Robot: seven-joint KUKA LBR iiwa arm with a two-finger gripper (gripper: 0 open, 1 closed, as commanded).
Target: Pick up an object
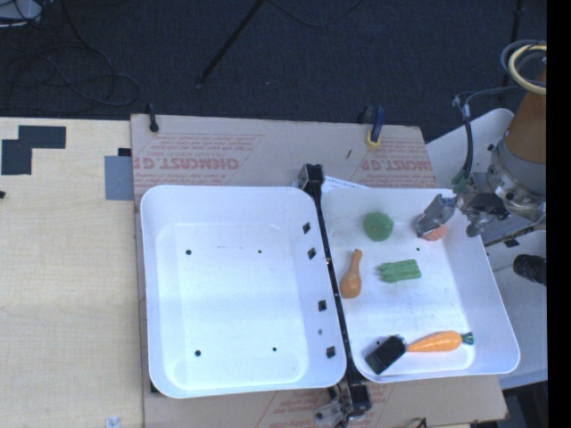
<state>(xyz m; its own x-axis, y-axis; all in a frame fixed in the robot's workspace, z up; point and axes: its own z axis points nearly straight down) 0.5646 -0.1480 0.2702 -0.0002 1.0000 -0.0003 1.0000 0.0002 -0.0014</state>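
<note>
Gripper (434, 219) sits just right of the green ball (378, 226), something small and red (434, 233) at its tip, can't tell if it's pinched. Pickup looks started, nothing clearly lifted yet.

Right bin (500, 315) holds green ball (378, 226), carrot (434, 342), gourd (351, 275); gripper (434, 219) above.

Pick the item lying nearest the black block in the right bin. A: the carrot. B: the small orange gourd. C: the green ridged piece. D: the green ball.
A: the carrot lies right beside the black block at the right bin's near edge, the others farther up.
</note>
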